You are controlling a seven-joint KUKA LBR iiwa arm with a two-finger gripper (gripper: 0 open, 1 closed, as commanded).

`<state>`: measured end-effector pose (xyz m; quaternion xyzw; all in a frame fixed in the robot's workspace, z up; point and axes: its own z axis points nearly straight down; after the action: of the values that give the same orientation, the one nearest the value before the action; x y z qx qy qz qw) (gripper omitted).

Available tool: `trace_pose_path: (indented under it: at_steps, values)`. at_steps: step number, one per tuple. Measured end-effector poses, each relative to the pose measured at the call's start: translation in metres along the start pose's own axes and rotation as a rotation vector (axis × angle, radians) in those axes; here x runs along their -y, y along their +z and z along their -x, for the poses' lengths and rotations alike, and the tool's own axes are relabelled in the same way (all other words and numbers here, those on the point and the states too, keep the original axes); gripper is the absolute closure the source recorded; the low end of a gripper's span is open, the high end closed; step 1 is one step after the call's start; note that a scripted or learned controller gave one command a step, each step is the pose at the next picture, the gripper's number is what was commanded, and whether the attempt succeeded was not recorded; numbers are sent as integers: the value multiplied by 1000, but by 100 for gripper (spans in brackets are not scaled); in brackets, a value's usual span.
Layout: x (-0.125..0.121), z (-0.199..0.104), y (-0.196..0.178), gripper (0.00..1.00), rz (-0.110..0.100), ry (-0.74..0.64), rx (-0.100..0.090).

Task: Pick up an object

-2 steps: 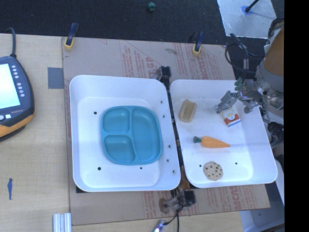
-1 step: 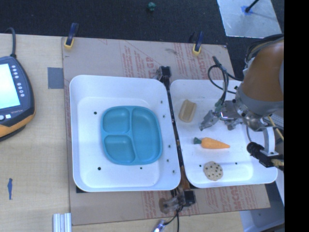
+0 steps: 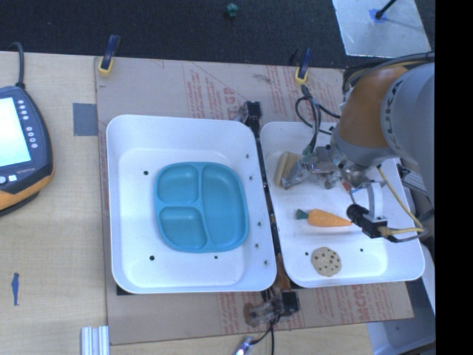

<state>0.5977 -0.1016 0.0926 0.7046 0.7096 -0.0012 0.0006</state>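
Two white bins sit side by side on a cardboard sheet (image 3: 185, 87) on the bench. The left bin (image 3: 126, 198) holds a blue divided plate (image 3: 201, 206) near its centre. The right bin (image 3: 403, 265), at the right of the frame, holds a carrot (image 3: 328, 218) lying roughly level across its middle, green end to the left, a round cookie (image 3: 325, 261) below it near the bin's lower edge, and a tan block (image 3: 282, 168) close to the upper left wall. The arm (image 3: 384, 109) comes in from the upper right, its orange band over the bin's upper part. The gripper (image 3: 292, 180) hangs low in the upper left part of the right bin, just beside the tan block; I cannot tell its state or whether it touches the block. At the left edge of the frame lies a control pendant (image 3: 18, 143)
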Motion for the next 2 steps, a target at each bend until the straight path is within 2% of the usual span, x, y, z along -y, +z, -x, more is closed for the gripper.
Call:
trace_pose_path:
  at_steps: [2]
  values:
    - [-59, -8, -1, 0, -1, 2, -4]
